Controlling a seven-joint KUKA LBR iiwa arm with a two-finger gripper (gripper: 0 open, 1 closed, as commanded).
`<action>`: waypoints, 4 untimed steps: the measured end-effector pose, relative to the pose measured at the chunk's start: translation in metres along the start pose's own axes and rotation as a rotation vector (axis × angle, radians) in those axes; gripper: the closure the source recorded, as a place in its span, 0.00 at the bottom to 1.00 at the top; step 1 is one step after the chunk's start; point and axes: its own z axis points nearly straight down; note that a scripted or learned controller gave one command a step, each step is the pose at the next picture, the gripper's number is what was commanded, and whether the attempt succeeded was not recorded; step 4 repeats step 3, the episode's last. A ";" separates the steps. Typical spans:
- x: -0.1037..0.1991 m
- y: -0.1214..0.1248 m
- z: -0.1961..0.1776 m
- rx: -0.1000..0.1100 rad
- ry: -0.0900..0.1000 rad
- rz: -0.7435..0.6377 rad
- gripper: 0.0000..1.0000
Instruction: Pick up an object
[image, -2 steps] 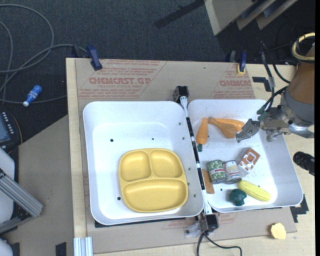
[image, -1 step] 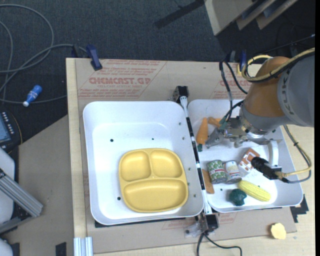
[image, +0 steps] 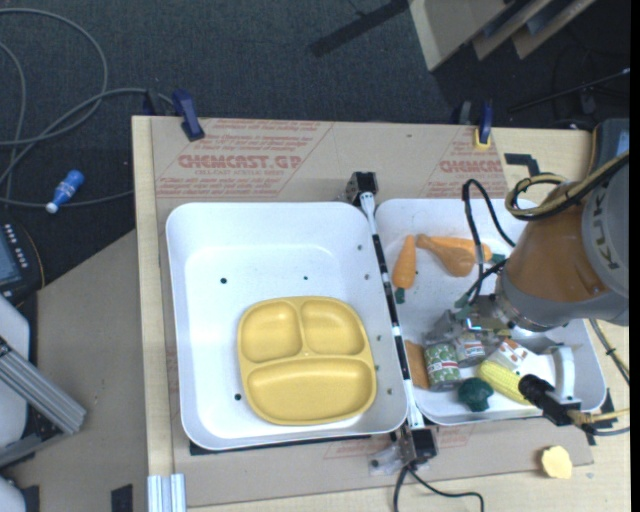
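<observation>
**Pick attempt: gripper low in right bin, over the object cluster**

**Step in hand.** The arm (image: 560, 265) reaches into the right bin (image: 440, 215) from the right. The gripper (image: 470, 328) sits low among the objects in the near half of that bin. Judged from this pose, the step is the descent or grasp. Whether the fingers are open or closed cannot be told; the wrist and clutter hide them. No object is seen between them.

**Location of candidates.** All pickable objects lie in the right bin. A can (image: 447, 362) lies just beside the gripper, on its near side. A corn cob (image: 503, 381) and a green piece (image: 475, 395) lie near the bin's front wall. A carrot (image: 404, 263) lies by the divider, and an orange piece (image: 452, 252) lies beyond the gripper.

**Next move.** Probably close on the can, then lift straight up. Tight packing may snag neighbouring objects.

**Materials and shapes.**
- Bins: shallow, white, smooth plastic, rounded corners.
- Left bin (image: 200, 240): holds a yellow tray (image: 305, 360), glossy, three compartments, rounded outline.
- Can: small cylinder on its side, printed label.
- Carrot: tapered, smooth, orange, apparently a plastic toy.
- Corn cob: yellow, elongated.
</observation>
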 end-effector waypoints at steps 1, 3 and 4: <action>0.006 0.002 -0.002 -0.007 0.000 -0.003 0.00; 0.112 0.020 -0.108 -0.021 0.000 -0.016 1.00; 0.112 0.020 -0.108 -0.021 0.000 -0.016 1.00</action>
